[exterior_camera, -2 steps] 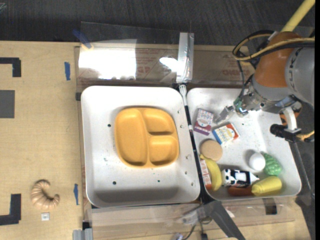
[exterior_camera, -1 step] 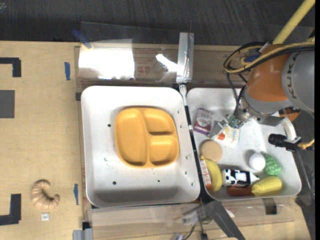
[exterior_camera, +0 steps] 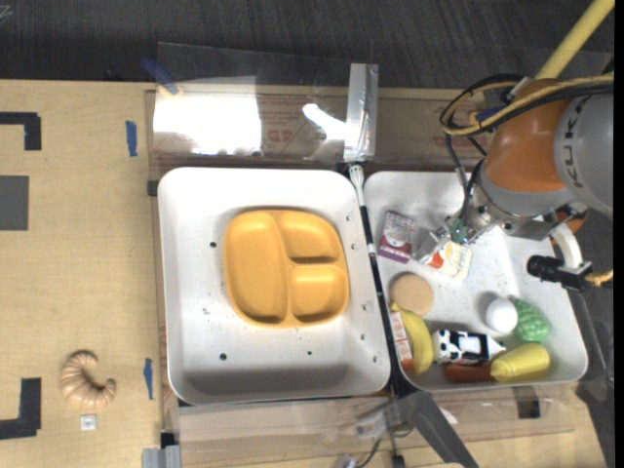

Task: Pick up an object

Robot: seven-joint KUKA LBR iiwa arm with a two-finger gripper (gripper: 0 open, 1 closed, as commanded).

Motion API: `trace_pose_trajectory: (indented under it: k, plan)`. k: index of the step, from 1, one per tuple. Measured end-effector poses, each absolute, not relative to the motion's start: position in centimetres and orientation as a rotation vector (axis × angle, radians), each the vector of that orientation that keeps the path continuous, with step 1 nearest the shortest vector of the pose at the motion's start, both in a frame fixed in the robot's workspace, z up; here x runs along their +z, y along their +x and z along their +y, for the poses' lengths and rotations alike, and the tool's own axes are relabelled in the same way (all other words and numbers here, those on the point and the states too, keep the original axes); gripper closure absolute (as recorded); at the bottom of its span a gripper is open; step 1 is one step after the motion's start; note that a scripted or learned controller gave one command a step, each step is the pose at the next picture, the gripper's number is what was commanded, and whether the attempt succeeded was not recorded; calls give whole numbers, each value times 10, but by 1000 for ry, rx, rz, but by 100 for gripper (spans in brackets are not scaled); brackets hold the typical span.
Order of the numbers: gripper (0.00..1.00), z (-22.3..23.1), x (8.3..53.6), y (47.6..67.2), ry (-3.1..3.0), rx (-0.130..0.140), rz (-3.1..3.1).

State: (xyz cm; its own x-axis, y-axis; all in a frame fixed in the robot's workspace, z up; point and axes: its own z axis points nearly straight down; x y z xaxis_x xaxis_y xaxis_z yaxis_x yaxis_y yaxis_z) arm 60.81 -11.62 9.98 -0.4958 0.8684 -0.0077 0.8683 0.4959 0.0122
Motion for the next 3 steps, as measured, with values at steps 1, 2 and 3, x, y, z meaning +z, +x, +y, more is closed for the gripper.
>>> trace_pose_trajectory:
  k: [1, 2, 3]
  plan:
    - [100, -116, 110, 609, 1570, 14, 2703]
    - [100, -115, 121, 611, 1568, 18, 2700]
    - [100, -69, 187, 589, 2124, 6, 2310]
